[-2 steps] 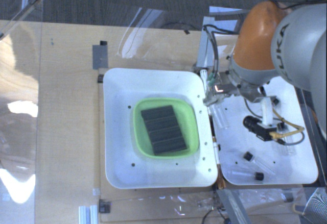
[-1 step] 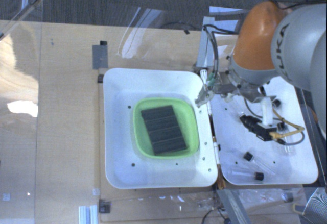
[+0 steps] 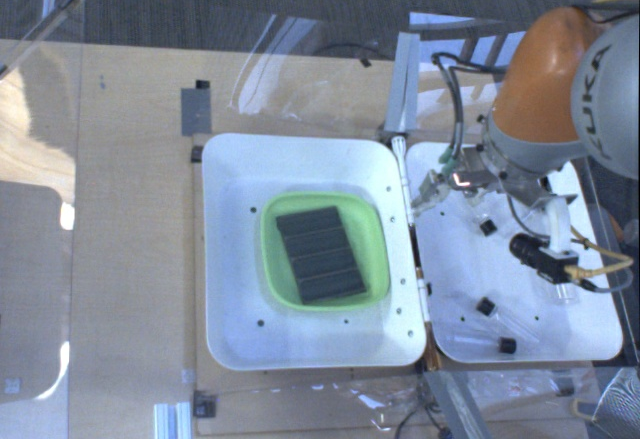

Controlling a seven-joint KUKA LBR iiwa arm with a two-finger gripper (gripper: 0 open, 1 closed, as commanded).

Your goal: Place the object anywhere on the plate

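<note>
A square green plate [image 3: 270, 249] sits in the middle of the left white bin [image 3: 216, 257]. On the plate lies a dark grey ridged block [image 3: 320, 254], flat and slightly turned. My gripper [image 3: 430, 193] hangs over the left edge of the right white bin [image 3: 592, 329], near the divide between the two bins. It is to the right of the plate and apart from the block. The grey wrist and the orange band [image 3: 545, 77] rise behind it to the upper right.
Small black pieces [image 3: 486, 306] [image 3: 507, 345] [image 3: 487, 226] lie scattered in the right bin, with a clear tube [image 3: 468, 337] near its front. A black connector and cables [image 3: 535, 257] hang from the arm. A grey metal post [image 3: 403, 87] stands behind the bins.
</note>
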